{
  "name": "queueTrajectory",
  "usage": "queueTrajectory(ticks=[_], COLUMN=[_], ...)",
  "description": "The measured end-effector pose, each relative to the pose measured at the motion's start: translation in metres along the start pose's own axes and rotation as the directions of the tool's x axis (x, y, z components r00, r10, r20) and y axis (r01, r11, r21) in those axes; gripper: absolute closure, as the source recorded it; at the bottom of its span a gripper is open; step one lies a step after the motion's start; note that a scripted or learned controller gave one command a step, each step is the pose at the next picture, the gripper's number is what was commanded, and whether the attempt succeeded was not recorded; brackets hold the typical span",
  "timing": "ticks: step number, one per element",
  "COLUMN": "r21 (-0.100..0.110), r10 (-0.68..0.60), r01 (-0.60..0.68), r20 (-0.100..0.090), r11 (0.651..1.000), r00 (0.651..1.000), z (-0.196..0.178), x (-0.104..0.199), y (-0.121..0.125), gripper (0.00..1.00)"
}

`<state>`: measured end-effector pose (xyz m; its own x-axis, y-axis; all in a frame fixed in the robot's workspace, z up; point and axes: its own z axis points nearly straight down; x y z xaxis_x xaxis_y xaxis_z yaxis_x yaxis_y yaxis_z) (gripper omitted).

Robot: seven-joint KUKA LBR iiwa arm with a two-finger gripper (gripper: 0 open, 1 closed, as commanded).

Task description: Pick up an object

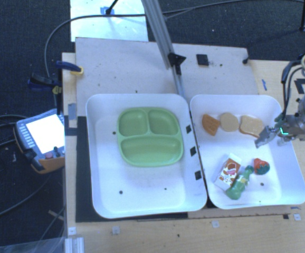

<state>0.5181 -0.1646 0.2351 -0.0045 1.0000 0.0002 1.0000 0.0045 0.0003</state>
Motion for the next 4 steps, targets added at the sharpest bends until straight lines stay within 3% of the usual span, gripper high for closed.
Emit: queueTrajectory(ticks=[1,2,4], r21=[-0.001,0.004,-0.004], r10=[0.000,0.003,0.004], r01=[0.000,-0.003,-0.004], r20=[0.000,-0.001,0.000], r11=[1.000,1.000,1.000], r00=[1.000,1.000,1.000], z=[0.000,0.061,0.149], x=[0.000,0.003,0.001], y=[0.000,-0.005,0.002], gripper=[0.00,0.00,0.00])
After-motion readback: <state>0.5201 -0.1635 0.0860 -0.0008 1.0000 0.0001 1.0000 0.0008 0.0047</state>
